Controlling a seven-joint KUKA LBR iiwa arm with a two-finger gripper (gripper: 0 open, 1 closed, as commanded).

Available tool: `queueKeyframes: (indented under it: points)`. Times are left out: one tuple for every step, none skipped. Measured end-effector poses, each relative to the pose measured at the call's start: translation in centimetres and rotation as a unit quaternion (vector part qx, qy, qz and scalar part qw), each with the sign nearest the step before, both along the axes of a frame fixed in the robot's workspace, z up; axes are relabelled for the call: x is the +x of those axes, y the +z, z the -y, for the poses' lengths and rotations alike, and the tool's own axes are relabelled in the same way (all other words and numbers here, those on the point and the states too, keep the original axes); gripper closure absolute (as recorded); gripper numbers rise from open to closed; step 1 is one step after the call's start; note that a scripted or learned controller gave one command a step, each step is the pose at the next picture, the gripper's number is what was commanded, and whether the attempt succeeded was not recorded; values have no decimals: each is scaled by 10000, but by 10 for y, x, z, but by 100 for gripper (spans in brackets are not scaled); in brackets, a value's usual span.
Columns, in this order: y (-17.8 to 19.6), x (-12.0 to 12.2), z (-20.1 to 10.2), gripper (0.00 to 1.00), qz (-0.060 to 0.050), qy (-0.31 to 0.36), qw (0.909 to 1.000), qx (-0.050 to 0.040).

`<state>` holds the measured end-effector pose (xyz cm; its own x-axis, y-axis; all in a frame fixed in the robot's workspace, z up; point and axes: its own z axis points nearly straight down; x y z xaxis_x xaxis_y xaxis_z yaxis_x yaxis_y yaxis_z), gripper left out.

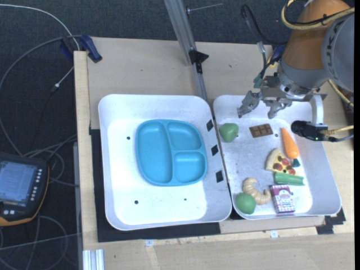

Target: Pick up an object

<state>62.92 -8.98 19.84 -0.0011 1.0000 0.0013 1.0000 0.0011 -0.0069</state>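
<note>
- The gripper (260,107) hangs over the far end of the right bin (332,191), fingers spread, with nothing between them.
- Candidate objects lie below: the brown chocolate bar (261,131) closest, the green apple (228,131) to its left, the carrot (289,143) to its right.
- Risk: the flat chocolate bar offers little edge; fingers may close above it.
- Risk: the round apple may roll away under off-centre contact.
- Risk: descent near the bin wall may cause a collision.

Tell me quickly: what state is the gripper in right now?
Gripper: open, holding nothing, above the far edge of the right bin, near the brown chocolate piece.
</note>
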Motion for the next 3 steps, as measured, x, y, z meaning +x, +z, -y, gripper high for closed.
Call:
queueKeyframes:
  points:
    - [-46, -6, -6, 0, -5, -5, 10000, 2]
    - [-103, -16, -2, 0, -11, -7, 10000, 2]
    - [-88, -13, -2, 100, 36, -4, 10000, 2]
